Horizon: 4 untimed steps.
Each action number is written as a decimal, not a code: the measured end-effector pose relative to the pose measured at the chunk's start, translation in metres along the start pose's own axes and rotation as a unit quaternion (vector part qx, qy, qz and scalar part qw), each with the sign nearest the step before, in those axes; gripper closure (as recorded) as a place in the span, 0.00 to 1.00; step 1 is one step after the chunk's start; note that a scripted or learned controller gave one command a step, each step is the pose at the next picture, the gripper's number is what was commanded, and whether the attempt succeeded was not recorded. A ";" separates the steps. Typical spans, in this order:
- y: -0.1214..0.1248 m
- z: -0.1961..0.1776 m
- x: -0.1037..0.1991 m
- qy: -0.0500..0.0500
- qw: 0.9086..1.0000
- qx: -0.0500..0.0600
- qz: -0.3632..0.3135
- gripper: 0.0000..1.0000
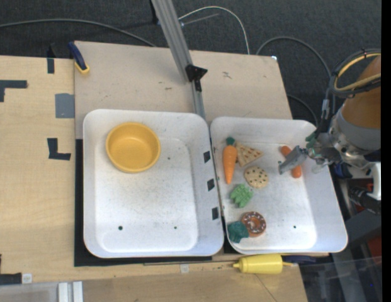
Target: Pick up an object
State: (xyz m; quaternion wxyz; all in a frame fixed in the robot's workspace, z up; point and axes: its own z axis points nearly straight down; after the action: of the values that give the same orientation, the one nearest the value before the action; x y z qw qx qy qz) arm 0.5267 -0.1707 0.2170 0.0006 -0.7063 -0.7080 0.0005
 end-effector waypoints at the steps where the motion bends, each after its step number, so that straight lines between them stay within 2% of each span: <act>1: 0.000 0.000 0.000 0.000 1.000 0.000 0.000 0.00; 2: -0.001 0.065 0.001 0.001 1.000 0.003 0.001 0.00; 3: -0.009 0.114 0.009 0.001 1.000 0.003 0.001 0.00; 4: -0.009 0.128 0.009 -0.001 1.000 0.000 0.001 0.00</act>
State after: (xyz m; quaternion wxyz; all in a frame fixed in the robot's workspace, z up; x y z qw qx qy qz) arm 0.5172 -0.1616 0.0890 0.0000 -0.7066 -0.7076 0.0008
